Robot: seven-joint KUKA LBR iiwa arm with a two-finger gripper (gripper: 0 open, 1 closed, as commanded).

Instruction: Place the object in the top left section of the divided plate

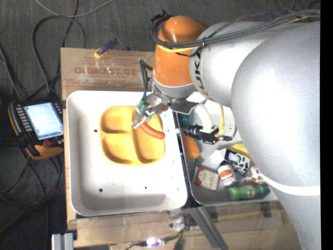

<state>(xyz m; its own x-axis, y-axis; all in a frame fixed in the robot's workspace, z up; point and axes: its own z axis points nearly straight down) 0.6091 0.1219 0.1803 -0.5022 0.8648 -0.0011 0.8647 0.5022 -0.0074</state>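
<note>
Two white bins: my left bin [88, 191] holds one yellow divided plate [117, 139]. One sausage [151, 132] lies on the plate's right section, under my gripper [140, 116]; whether my tool grips it, I cannot tell.

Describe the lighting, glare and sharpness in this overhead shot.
Camera view: bright light washes out the grey arm, its shell nearly featureless; the yellow divided plate glares softly; the left bin shows faint shadow; the gripper looks slightly blurred; the surrounding floor stays dim.
</note>
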